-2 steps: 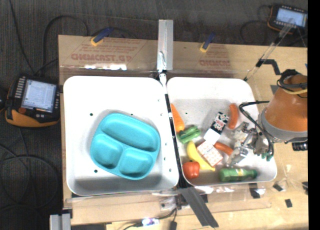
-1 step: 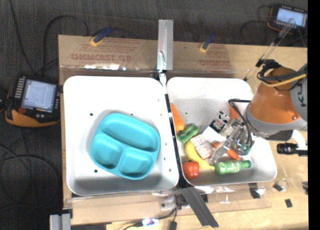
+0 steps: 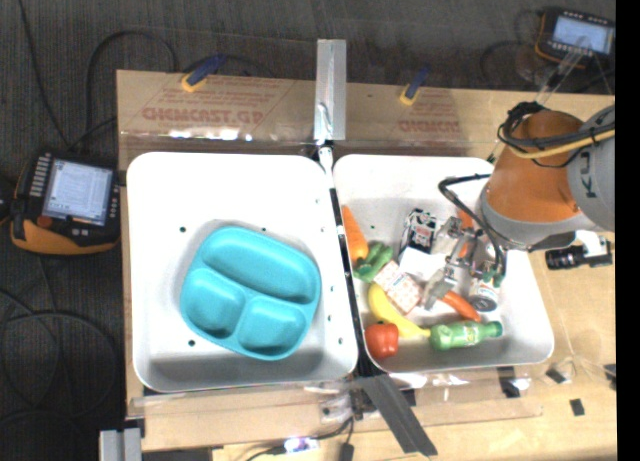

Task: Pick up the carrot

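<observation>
The carrot (image 3: 352, 233) is orange and long. It lies along the left wall of the right bin (image 3: 530, 344), with a green leafy piece (image 3: 372, 261) at its near end. My gripper (image 3: 458, 277) hangs low over the middle-right of that bin, about a hand's width to the right of the carrot. A small orange piece (image 3: 462, 305) pokes out just under the gripper; I cannot tell if it is touched or held.
The right bin also holds a yellow banana (image 3: 396, 315), a red tomato (image 3: 381, 339), a green bottle (image 3: 465, 333), a white dotted box (image 3: 402, 290), a small black-and-white box (image 3: 422, 231) and a can (image 3: 488, 295). A teal divided plate (image 3: 255, 289) sits in the left bin (image 3: 160, 189).
</observation>
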You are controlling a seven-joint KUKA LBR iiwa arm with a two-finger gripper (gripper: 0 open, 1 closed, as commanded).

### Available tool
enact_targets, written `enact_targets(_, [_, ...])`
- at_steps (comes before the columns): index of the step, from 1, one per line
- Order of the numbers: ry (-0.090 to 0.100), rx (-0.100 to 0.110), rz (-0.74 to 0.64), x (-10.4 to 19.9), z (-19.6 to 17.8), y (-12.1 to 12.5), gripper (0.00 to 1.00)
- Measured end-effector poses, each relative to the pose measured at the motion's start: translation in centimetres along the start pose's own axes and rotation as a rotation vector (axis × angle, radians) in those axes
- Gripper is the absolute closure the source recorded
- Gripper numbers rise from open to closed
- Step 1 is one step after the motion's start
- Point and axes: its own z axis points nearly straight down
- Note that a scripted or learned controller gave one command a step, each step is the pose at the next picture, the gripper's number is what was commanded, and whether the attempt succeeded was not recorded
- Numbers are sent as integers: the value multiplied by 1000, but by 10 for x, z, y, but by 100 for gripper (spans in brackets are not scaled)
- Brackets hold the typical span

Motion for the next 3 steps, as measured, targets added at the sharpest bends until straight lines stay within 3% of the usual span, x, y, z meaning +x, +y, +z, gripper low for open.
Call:
enact_targets(1, [-5,-6,1,-2,-9,3,100])
enact_targets(2, [10,-4,82,40,-101,40,100])
enact_targets(3, [10,1,446,36,-114,18,100])
